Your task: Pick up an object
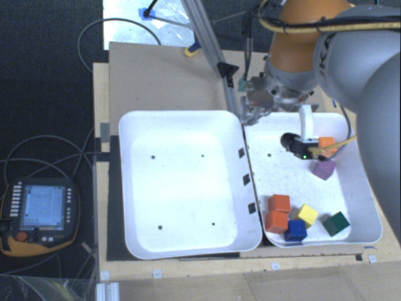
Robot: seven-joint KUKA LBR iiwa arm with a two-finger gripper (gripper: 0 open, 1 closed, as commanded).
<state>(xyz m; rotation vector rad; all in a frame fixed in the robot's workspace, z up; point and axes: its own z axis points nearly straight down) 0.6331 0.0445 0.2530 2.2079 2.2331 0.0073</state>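
At the near end of the right-hand bin sit two orange blocks, a blue block, a yellow block and a green block, a purple block lies nearer its middle, and over its far rim hangs the gripper, open or closed I cannot tell.

The left bin offers open floor throughout. In the right bin, orange blocks, a yellow block, a blue block and a green block crowd the near edge; a purple block stands farther back, with bare floor beside it.
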